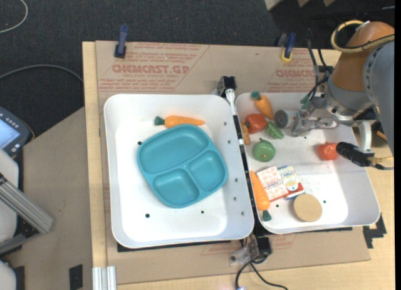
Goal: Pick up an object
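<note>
Camera view: a green apple (pixel 264 150) lies in the right bin (pixel 351 210), near a red pepper (pixel 255 121) and carrot (pixel 263 104). Just right of them hovers the gripper (pixel 305 123), its grip unreadable, seemingly approaching; next it must descend onto one item.

The grey arm with the orange band (pixel 366 63) is running off the right edge, so its base is cut off. The two-finger gripper (pixel 305 124) is appearing too small and blurred to judge. The orange stick-shaped piece (pixel 258 193) is lying partly under the printed white and red card packet (pixel 279 182).
</note>
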